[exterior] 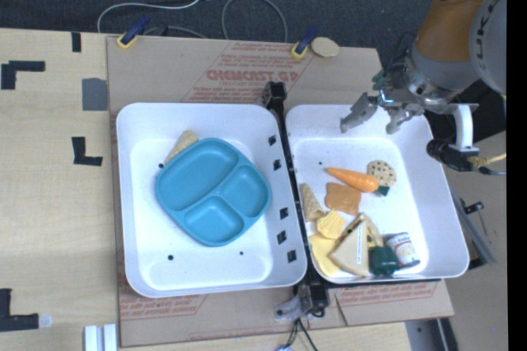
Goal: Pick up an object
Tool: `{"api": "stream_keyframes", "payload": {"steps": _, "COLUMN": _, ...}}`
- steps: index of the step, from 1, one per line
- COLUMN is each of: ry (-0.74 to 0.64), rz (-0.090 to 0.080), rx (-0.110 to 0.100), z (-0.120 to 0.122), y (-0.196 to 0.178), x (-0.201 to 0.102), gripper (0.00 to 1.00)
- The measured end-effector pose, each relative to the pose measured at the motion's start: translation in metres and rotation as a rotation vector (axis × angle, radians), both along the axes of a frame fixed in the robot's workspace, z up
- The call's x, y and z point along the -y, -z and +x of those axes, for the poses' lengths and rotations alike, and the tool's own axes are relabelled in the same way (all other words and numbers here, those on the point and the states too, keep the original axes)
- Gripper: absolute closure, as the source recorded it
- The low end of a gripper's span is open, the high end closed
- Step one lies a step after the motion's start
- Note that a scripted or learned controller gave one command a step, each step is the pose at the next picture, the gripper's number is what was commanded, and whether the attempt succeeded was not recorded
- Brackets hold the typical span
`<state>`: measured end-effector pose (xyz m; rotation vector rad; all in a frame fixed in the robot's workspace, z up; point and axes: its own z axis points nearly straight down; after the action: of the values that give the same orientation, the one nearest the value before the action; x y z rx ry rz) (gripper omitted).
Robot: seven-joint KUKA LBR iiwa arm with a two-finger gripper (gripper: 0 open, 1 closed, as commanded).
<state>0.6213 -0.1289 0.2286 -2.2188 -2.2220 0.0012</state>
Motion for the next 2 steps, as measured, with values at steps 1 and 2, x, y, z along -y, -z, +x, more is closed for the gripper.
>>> {"api": "stream_keyframes", "payload": {"steps": 1, "ry": 0.002, "rz": 0.001, "rx": -0.011, "z": -0.039, "y": 0.093, "x": 0.002, "gripper": 0.00}}
{"api": "stream_keyframes", "payload": {"steps": 2, "ry": 0.004, "rz": -0.005, "rx": 0.011, "z": -0.052, "y": 0.143, "x": 0.015, "gripper": 0.00}}
